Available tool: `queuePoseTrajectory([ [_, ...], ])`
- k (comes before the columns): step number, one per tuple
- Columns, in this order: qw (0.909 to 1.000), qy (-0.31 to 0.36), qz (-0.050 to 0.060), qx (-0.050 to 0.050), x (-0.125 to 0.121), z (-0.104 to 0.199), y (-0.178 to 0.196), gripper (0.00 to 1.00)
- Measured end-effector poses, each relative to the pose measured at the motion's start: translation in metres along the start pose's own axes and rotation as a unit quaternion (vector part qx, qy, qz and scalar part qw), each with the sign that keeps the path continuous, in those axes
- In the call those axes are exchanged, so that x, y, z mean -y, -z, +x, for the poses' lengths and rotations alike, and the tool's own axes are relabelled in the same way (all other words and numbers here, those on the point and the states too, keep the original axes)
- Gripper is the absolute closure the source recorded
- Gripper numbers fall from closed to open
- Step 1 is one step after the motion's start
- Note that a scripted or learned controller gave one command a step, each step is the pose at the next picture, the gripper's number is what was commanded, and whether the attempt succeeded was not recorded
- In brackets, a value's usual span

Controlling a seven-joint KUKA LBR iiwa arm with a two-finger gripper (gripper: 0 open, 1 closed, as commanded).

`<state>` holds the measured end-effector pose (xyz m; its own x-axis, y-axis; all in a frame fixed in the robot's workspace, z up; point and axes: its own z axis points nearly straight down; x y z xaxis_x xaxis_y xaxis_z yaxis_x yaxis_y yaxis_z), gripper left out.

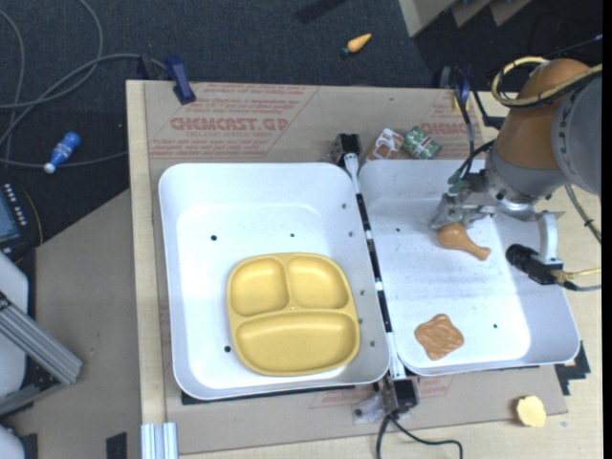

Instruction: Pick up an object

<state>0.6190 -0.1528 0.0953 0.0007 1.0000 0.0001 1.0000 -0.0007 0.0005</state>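
In the right bin (535, 342), a tan toy drumstick (465, 241) lies near the far side, its thick end pointing left. A flat brown, cookie-like piece (439, 337) rests near that bin's front edge. My gripper (458, 210) hangs over the far part of the right bin, directly above and touching or almost touching the drumstick's thick end. The grey and orange arm (535, 122) reaches in from the right. Nothing shows as lifted off the bin floor.
The left bin (191, 208) holds a yellow divided plate (291, 312). Small packets (405, 143) lie on the bench behind the bins, and a yellow lump (530, 410) sits at the front right. A black cable part (532, 262) hangs by the right bin's edge.
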Motion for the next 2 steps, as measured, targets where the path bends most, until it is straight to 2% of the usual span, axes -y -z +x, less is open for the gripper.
queuePoseTrajectory([
  [1,1.0000,0.006,-0.006,-0.001,-0.0265,0.0944,0.0989,1.00],
  [2,1.0000,0.001,0.000,0.000,-0.0233,0.0876,0.0918,0.00],
])
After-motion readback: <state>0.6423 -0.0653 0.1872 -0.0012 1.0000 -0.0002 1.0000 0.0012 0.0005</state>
